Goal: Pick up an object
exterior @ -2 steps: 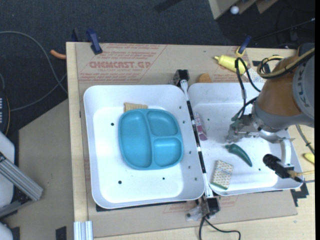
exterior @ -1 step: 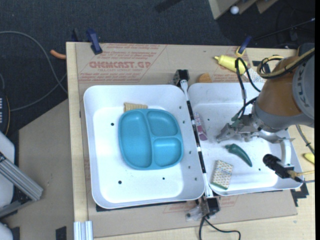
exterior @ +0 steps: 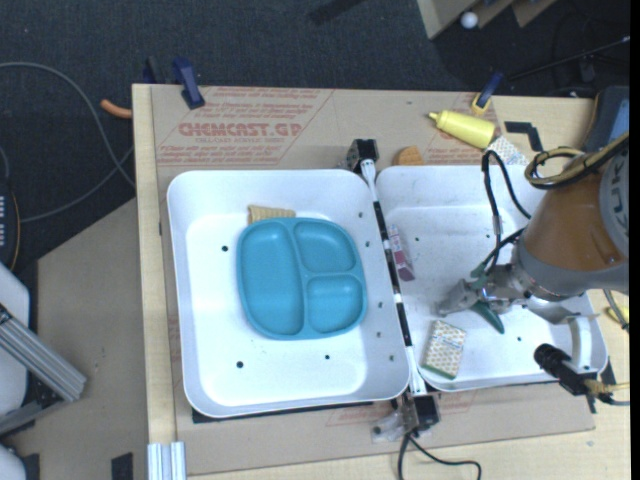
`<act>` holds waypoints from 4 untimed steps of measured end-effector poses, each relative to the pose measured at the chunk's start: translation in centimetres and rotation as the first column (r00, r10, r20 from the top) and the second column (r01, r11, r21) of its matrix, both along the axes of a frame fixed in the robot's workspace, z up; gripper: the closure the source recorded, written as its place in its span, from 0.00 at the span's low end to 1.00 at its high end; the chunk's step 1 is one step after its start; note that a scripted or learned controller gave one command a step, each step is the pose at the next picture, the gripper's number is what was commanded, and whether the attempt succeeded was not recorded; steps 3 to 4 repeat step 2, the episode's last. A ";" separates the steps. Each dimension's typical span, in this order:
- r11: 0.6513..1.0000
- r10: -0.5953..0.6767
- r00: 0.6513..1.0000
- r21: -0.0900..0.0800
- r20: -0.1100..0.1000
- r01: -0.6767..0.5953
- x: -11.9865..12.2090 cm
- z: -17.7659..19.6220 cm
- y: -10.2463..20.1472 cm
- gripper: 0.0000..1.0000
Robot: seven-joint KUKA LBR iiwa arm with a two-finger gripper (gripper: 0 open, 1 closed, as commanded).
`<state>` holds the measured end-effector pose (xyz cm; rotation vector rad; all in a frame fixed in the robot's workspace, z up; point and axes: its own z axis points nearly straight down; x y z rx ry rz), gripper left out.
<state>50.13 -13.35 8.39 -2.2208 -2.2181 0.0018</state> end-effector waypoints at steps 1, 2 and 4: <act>1.000 -0.001 1.000 0.000 0.003 0.001 0.1 1.0 0.0 1.00; 1.000 0.003 1.000 -0.001 0.004 -0.003 4.4 10.1 4.4 1.00; 1.000 0.003 1.000 -0.001 0.004 -0.003 4.4 10.1 4.4 1.00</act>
